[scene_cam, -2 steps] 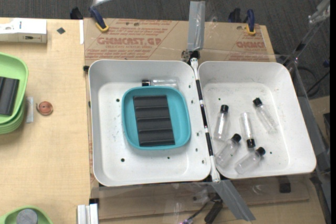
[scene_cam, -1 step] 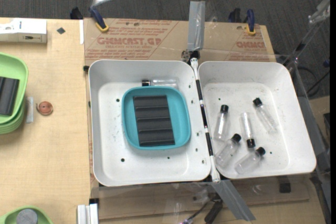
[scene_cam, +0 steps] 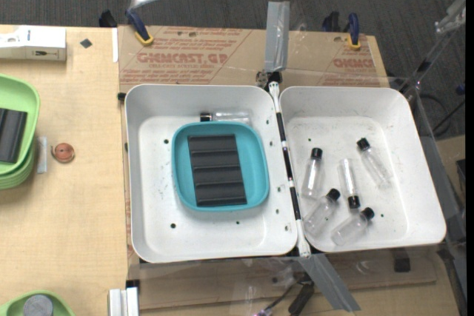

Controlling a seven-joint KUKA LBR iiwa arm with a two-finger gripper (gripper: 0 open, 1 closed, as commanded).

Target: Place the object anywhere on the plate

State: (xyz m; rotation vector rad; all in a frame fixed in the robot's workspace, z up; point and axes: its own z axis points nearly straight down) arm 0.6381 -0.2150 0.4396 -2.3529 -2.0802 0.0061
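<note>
A teal square plate (scene_cam: 255,159) with a dark ribbed insert (scene_cam: 216,169) lies in the left white bin (scene_cam: 148,181). One clear vial with a black cap (scene_cam: 224,116) lies in that bin just behind the plate, against the far wall. Several more clear vials with black caps lie scattered in the right bin (scene_cam: 415,159), among them one (scene_cam: 313,169) near its left wall, one (scene_cam: 372,160) toward the right, and one (scene_cam: 352,226) near the front.
A cardboard sheet (scene_cam: 222,55) clamped at both ends lies behind the bins. A green tray (scene_cam: 18,133) and a small round orange piece (scene_cam: 64,152) rest on the wooden bench at the left. A white box (scene_cam: 33,44) sits at the far left.
</note>
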